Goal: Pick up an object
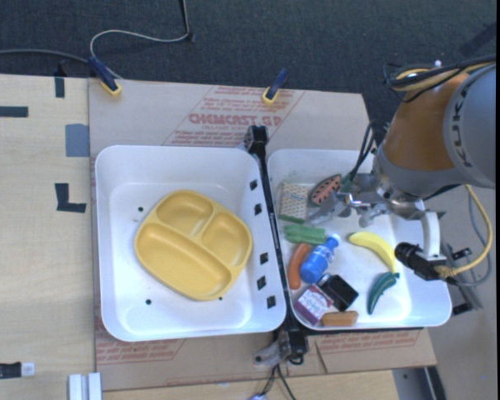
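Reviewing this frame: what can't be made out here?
- Tool: finger state unclear from the camera view, blurred among the clutter.
- Orange-brown item beside the tool: too small to identify or tell if gripped.
- Right bin: its upper right part is hidden by the arm.

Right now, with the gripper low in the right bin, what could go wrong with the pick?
1. The right bin is crowded: the blue bottle, green piece and carrot lie tightly together, so the gripper may push neighbours instead of taking one.
2. The banana is curved and smooth, so it may slip out.
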Motion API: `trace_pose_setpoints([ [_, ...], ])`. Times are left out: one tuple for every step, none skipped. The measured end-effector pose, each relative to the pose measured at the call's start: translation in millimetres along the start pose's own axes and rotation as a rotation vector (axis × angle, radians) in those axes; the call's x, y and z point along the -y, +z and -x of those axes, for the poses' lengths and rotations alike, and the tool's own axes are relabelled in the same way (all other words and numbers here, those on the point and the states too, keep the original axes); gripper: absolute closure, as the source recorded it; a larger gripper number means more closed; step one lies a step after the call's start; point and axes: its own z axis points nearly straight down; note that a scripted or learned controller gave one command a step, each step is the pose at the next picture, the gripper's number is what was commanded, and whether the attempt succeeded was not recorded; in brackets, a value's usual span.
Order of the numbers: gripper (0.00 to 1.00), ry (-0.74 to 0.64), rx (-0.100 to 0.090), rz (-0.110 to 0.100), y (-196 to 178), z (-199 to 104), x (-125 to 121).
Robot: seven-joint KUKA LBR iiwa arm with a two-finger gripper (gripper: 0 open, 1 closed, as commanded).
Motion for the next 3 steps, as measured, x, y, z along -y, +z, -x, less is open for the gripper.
trace_pose_setpoints([
  [0.00,-0.002,-0.004,0.013,95.4,8.8,-30.1],
  [1.00,-0.002,-0.004,0.016,84.7,8.6,-31.0],
  [1.00,0.000,0.000,0.000,2.2,-28.3,58.2],
])
